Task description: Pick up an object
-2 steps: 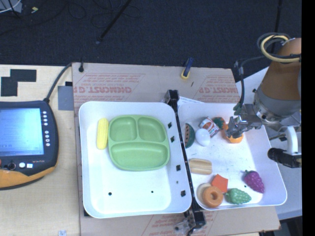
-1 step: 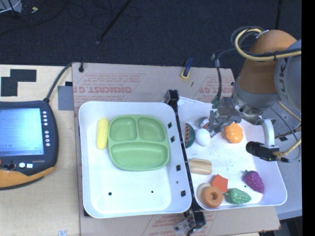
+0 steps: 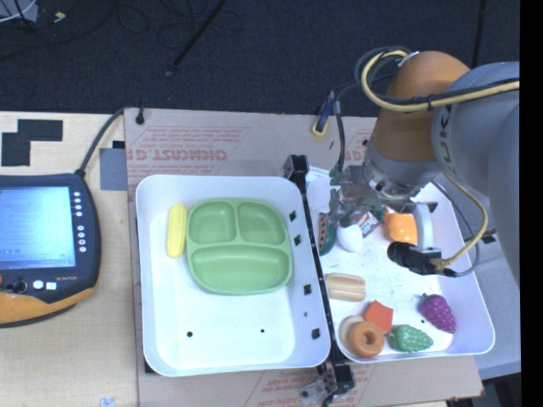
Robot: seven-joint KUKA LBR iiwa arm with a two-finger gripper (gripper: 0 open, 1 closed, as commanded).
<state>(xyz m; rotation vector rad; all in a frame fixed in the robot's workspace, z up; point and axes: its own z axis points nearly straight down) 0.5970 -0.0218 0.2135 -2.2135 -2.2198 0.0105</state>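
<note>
A: Item one, gripper?
B: Centre-right of frame, low over the right bin, just above a white egg. Whether it is spread or pressed together cannot be told.

A: Right bin contents?
B: Bread roll, doughnut, purple grapes, orange block.

A: Left bin?
B: Green divided plate, yellow corn just beside its left edge.

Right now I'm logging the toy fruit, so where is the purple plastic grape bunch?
The purple plastic grape bunch lies in the right white bin, near its front right corner, just right of and above the green leafy toy.
</note>
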